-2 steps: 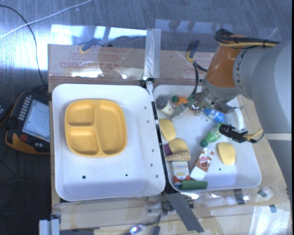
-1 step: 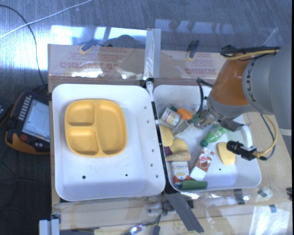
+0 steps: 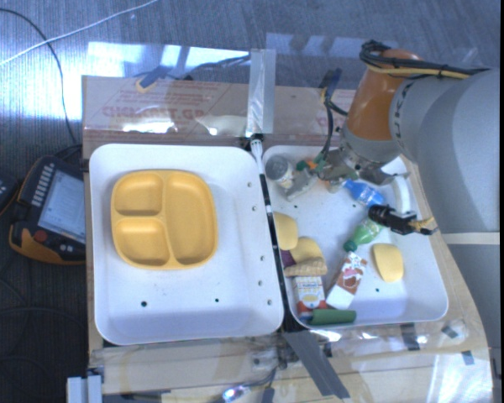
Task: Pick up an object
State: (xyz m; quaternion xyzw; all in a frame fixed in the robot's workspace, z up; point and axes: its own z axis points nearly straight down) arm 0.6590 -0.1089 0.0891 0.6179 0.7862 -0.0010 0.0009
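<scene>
The grey arm [image 3: 454, 141] comes in from the right, its orange band [image 3: 374, 107] above the far edge of the right bin [image 3: 424, 305]. The gripper [image 3: 317, 171] hangs low over the far left part of that bin. It is seen at a slant against clutter, so I cannot tell whether it is open or shut, or whether it has hold of anything.

A small grey cup [image 3: 277, 168] stands just left of the gripper, in the bin's far left corner. A blue bottle [image 3: 363, 193] lies just right of it. A green bottle [image 3: 362, 234] lies tilted nearer the middle, with a yellow oval piece [image 3: 388, 263] near it on the right. Along the left wall sit two yellow lumps [image 3: 286, 229] [image 3: 307, 248], the second touching a tan cracker-like piece [image 3: 306, 268]. Nearer still is a small red and white carton [image 3: 309, 292], and beside it on the right a red and white pouch [image 3: 347, 279]. A green stick-shaped thing [image 3: 332, 316] lies at the near edge.

The left bin [image 3: 151, 305] holds a yellow divided plate [image 3: 164, 218], lying flat and well apart from the gripper.
</scene>
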